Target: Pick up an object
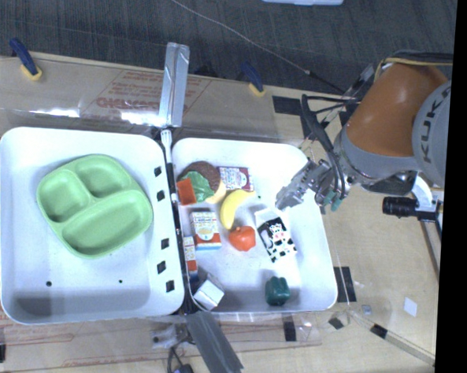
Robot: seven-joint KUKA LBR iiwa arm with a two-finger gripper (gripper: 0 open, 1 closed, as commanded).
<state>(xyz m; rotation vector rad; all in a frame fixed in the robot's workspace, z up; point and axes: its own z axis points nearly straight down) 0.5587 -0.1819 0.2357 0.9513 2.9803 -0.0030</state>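
You had the right bin point(312, 250) full of candidates and the gripper point(296, 192) hanging above its upper right part, holding nothing; whether it was released or clenched could not be told at that slant. The nearest thing was the cow-print carton point(277, 240), lying just below the tool with bare floor around most of it, so it looked the safest pick: you would have done well to come straight down and close across its narrow sides. The banana point(232, 207) and the tomato point(243, 237) touched each other, so a descent there risked nudging both. The dark green piece point(278, 290) sat apart near the front wall. The green divided plate point(94, 205) filled much of the left bin point(14, 287).

The small box point(209, 295) at the divider was partly hidden, and the labels were too small to read.
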